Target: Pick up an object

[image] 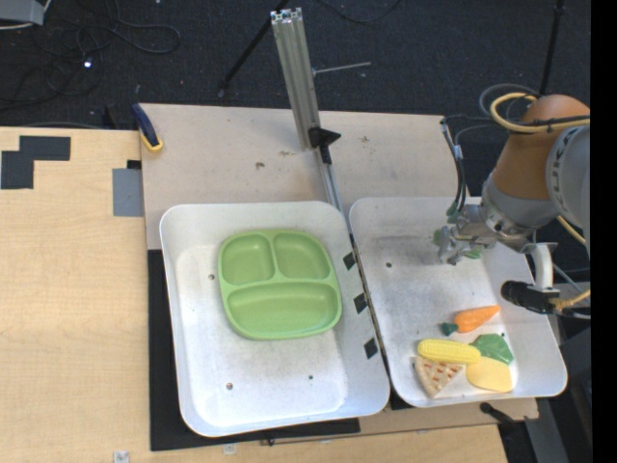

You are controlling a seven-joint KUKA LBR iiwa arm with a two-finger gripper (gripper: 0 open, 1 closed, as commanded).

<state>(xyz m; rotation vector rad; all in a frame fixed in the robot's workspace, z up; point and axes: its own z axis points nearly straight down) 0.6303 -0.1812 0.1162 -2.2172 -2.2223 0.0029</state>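
Toy carrot [477, 317] lies in the right bin [405, 355], near and below the gripper [461, 246], long axis pointing up-right; whether the claw is wide or narrow cannot be told

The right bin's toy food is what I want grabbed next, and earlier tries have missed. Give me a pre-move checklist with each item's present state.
1. Targets in view: carrot, corn, yellow piece, wedge, green piece in the right bin: ok.
2. End effector above a target: not ok; it sits over bare bin floor, up-frame of the food.
3. End effector free of objects: ok, nothing between the fingers.
4. Finger opening: cannot tell.
5. Target isolated: carrot ok; the other pieces are crowded together, not ok.
6. Green tray out of the path, in the left bin: ok.
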